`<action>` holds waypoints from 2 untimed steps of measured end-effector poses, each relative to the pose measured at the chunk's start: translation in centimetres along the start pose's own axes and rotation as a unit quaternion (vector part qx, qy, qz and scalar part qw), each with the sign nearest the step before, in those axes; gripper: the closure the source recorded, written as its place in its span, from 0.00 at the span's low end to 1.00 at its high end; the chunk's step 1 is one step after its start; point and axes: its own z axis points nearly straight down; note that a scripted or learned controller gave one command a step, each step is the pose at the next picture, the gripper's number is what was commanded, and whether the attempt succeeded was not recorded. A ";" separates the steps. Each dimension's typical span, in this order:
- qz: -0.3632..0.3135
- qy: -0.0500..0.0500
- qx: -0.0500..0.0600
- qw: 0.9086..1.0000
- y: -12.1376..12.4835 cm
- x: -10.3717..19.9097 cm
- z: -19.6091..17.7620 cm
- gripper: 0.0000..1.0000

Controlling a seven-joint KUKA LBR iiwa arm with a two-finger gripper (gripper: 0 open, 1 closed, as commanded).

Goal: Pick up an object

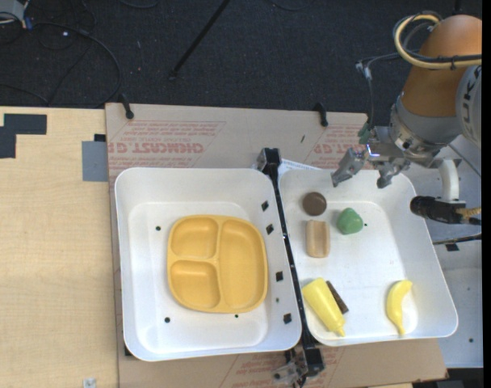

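My gripper (365,175) hangs open over the back edge of the right bin (439,297), its two grey fingers spread with nothing between them. Below and left of it lie a brown round piece (314,204), a green rounded piece (350,221) and a tan block (316,238). Toward the front of that bin sit a yellow wedge-shaped piece (324,305), partly over a dark strip (337,296), and a yellow banana (400,304).
The left bin (140,217) holds a yellow sectioned plate (216,263). A black divider (279,241) runs between the two bins. Cardboard lies under both bins, and a wooden bench top (44,249) stretches to the left.
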 end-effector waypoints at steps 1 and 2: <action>0.000 0.001 0.003 1.000 -0.6 0.4 6.7 0.00; -0.001 0.001 0.003 1.000 -0.7 1.2 13.2 0.00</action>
